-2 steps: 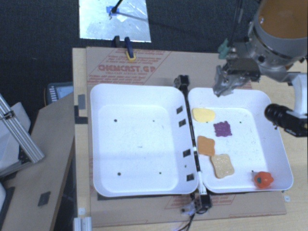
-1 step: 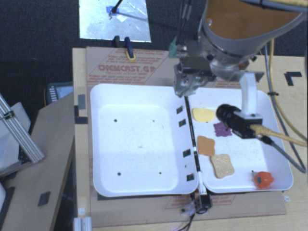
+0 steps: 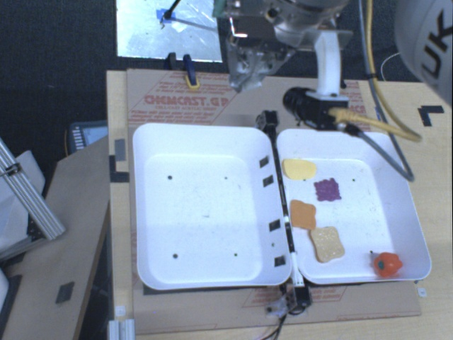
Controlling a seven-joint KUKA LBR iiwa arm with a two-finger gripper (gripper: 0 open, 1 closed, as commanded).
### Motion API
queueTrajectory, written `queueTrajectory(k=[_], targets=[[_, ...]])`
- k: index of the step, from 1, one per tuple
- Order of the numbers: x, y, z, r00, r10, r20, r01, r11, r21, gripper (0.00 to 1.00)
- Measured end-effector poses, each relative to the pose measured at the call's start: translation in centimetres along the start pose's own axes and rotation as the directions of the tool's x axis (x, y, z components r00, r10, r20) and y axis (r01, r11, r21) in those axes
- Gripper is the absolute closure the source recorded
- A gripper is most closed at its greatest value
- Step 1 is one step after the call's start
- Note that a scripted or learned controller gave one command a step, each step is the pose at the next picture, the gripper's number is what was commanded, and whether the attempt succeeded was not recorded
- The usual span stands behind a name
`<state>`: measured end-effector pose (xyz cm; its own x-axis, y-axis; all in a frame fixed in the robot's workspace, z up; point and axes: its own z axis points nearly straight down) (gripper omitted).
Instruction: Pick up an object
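The right bin holds several small things. A flat yellow piece lies near its far left corner, with a purple piece just right of it. An orange piece and a tan bread-like slice lie along the bin's left side toward the front. A small red-orange fruit sits in the front right corner. My gripper hangs high beyond the far edge of the bins, over the cardboard sheet, well away from all of them. I see nothing in it.
The left bin stands beside the right one, joined along a seam with black clips. A blue and yellow clamp sits on the cardboard behind it. A shiny foil sheet lies farther back.
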<state>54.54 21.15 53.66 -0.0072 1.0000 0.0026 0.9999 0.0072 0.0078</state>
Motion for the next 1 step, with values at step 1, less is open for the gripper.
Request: queueTrajectory(k=[1], targets=[[2.38,3.63,0.22,1.000,0.000,0.002,0.000,1.000,0.004,1.00]])
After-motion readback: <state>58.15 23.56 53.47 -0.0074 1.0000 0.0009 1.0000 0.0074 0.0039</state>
